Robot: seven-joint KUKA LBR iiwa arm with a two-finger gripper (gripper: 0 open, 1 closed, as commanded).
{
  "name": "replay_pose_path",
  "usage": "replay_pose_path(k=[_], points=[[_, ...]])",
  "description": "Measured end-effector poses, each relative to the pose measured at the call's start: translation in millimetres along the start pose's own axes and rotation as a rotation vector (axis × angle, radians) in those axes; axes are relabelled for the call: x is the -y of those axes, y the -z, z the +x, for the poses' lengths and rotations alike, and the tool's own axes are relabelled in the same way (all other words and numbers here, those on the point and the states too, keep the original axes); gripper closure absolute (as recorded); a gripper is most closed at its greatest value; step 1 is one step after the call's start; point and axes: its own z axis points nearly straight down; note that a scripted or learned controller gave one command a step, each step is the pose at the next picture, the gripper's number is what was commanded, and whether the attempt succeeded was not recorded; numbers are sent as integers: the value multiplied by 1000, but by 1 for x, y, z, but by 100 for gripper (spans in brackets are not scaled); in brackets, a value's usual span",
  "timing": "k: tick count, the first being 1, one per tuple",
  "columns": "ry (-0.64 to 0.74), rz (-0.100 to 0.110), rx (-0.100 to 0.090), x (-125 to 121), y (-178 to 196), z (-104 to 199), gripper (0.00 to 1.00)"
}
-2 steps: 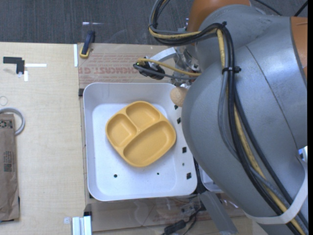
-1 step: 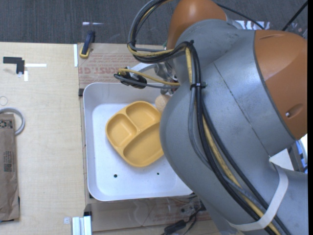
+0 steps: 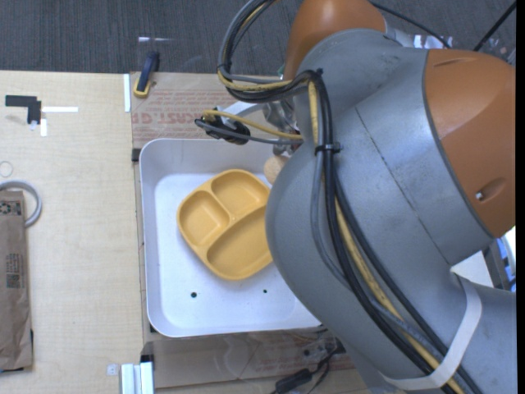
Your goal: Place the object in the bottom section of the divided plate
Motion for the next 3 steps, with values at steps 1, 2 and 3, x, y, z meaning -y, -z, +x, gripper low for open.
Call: replay_pose_path(k=[1,2,3], points=[[302,0,0,-9,58,-9,100],[-21,1,-2,-50,100,-14,100],[37,1,0,-18,9,-3,100]])
